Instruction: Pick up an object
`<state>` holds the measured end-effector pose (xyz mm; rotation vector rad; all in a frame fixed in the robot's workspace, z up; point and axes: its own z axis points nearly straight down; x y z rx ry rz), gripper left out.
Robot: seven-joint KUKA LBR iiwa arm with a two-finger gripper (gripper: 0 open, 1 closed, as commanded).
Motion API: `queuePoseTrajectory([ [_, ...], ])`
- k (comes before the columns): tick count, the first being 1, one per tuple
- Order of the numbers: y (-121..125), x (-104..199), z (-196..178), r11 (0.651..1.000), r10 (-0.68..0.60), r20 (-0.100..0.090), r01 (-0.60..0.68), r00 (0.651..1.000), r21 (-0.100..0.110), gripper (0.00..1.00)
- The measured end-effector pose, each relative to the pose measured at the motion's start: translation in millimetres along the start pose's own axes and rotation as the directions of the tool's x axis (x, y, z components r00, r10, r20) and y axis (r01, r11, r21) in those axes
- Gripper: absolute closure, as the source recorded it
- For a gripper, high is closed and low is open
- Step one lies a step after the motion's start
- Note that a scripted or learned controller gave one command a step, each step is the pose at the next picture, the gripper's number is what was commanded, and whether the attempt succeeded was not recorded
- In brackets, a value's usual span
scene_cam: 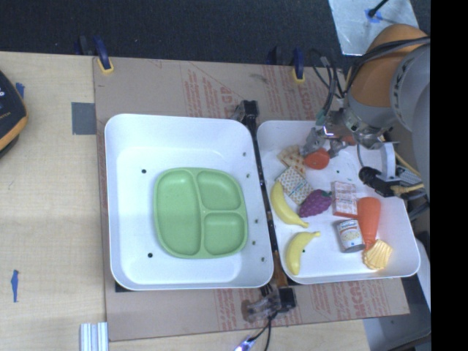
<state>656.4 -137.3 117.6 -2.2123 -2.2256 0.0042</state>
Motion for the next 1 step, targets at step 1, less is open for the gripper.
queuePoseTrajectory([
  [1, 0.5, 75.7, -75.3, 1.0, 0.001, 0.0, -0.001, 1.0, -0.003, 1.0],
])
